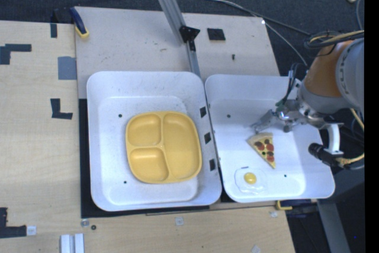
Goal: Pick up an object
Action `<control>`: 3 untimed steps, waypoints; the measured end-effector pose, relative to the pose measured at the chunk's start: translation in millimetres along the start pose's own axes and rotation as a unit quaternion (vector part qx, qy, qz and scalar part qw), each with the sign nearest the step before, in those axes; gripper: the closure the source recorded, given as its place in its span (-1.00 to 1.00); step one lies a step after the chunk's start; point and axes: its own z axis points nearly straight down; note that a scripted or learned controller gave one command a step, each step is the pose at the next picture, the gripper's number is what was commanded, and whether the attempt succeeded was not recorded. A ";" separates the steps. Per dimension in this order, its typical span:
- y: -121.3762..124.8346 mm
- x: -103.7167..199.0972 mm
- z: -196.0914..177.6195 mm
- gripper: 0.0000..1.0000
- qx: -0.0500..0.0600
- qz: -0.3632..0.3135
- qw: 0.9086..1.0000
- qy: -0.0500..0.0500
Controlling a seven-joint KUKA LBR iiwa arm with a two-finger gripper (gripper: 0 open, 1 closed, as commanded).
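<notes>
Gripper (266, 121): dull grey metal, low over the right bin (237, 92), pointing toward 9 o'clock. Its fingers look slightly parted with bare white bin floor showing at the tips; nothing sits between them, so released, grasping nothing. Behind it at 3 o'clock the wrist widens into a smooth grey casing and then a glossy orange band, with black and yellow cabling looped around the arm (337, 77).

Pizza slice (264, 148): flat wedge, tan crust edge uppermost, yellow face dotted with red rounds, tip pointing toward 5 o'clock. It lies on the right bin floor just beside the gripper tips, at their 6 o'clock; I cannot tell whether they touch.

Fried egg (249, 179): flat, glossy white blob with irregular outline and 1 round yellow yolk at centre. Sits near the bin's front wall, at 7 o'clock from the pizza slice, apart from it.

Right bin: shallow, smooth white plastic, rounded corners. Holds 2 items, slice and egg.

Left bin (106, 127): same white plastic, touching the right bin along 1 side. Holds 1 yellow tray (163, 147), matte plastic, rounded-square, divided by raised ridges into 3 compartments, lying flat near the bin's centre.

Bench (35, 127): pale wood-grain board with dark tape patches.
</notes>
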 end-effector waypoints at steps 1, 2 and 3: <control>1.3 -0.3 -11.2 1.00 -0.003 -0.001 1.000 -0.002; 0.0 6.5 -55.4 1.00 0.000 0.000 1.000 0.001; 6.4 3.5 -99.7 1.00 0.000 0.000 1.000 0.001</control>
